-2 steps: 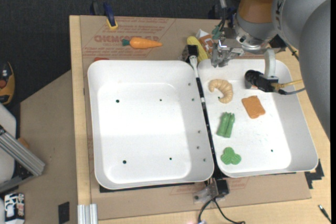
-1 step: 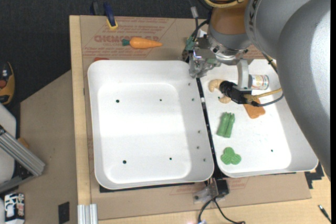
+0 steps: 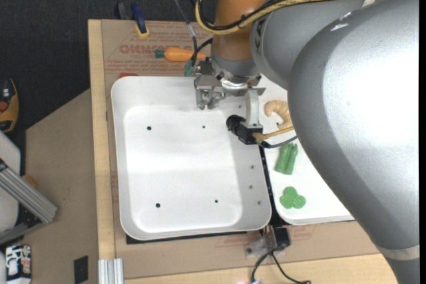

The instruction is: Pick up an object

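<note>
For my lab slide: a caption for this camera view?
Gripper over left bin; green pieces and a beige piece in right bin.

The grey arm (image 3: 346, 90) reaches in from the right, orange band (image 3: 243, 3) above the wrist, its gripper (image 3: 208, 98) pointing down with nothing seen between the fingers

Left bin (image 3: 133, 143) floor open; arm (image 3: 346, 76) overhangs the right bin (image 3: 313, 213)

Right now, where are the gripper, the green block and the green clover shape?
gripper (image 3: 210, 102): camera view, between its fingertips.
green block (image 3: 287, 159): camera view, middle of its body.
green clover shape (image 3: 291, 199): camera view, centre of its lobes.
</note>
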Robot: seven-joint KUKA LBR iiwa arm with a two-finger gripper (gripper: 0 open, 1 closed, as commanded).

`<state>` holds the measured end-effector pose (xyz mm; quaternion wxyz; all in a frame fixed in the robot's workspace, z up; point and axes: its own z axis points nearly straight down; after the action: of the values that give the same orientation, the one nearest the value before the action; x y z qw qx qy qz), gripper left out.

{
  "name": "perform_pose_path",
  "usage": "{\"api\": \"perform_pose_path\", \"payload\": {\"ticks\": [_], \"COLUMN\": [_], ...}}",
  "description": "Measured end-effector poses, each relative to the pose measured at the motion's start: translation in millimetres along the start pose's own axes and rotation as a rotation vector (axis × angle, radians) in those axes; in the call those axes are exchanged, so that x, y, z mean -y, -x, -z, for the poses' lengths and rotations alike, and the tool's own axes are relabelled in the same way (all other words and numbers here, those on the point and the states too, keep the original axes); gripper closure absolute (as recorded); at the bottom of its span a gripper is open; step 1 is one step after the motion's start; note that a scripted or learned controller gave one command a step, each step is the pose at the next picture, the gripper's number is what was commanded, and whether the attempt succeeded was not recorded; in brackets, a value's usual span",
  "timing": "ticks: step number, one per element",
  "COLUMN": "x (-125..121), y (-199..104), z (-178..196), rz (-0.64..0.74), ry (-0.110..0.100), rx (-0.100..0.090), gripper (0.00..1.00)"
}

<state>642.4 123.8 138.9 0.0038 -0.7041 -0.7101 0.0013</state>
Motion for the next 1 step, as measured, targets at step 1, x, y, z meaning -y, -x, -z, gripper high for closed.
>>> {"api": "perform_pose_path", "payload": {"ticks": [1], "x": [-24.7], "y": [-47.2], "z": [-10.9], "rz": [-0.003], "ry": [0.01], "rx": [0.001], "gripper": [1.0]}}
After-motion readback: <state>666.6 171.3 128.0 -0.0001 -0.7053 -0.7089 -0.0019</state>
